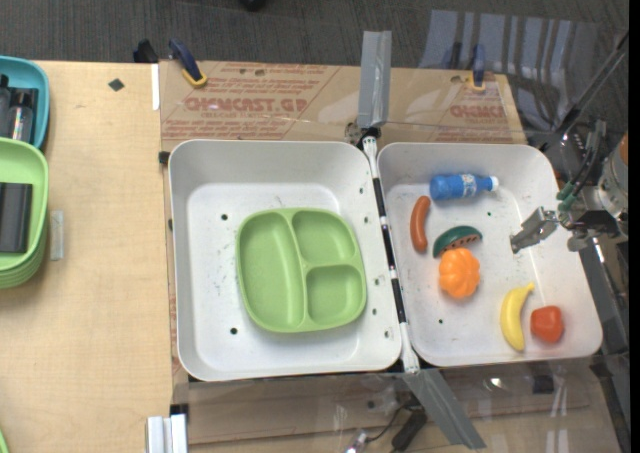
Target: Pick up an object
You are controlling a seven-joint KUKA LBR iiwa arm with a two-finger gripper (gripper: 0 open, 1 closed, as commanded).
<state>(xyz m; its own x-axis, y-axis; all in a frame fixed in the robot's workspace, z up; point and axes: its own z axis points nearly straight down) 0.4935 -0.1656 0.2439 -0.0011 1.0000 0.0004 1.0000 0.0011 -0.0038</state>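
Right now we see two shallow white bins side by side on the bench. Our left bin (190, 271) holds a green divided plate (301, 270), which has three compartments and lies flat near the bin's middle. Our right bin (420, 336) holds the loose objects. A blue bottle (462, 185) lies on its side near the far wall, its white cap pointing toward the right. Below it, a red sausage (420, 223) lies lengthwise close to the divider between the bins. Just beside the sausage sits a watermelon slice (459, 239), and an orange pumpkin (460, 273) touches or nearly touches the slice's near edge. Toward the near right corner a yellow banana (515, 317) lies curved, with a red tomato (547, 324) just beside it on the right. Our gripper (533, 230) reaches in from the right edge and hangs over the right side of the right bin, above bare bin floor, apart from every object. We see nothing between its fingers, and whether they stand apart or together we cannot tell from this angle. The nearest objects to it are the watermelon slice on its left and the banana below it.
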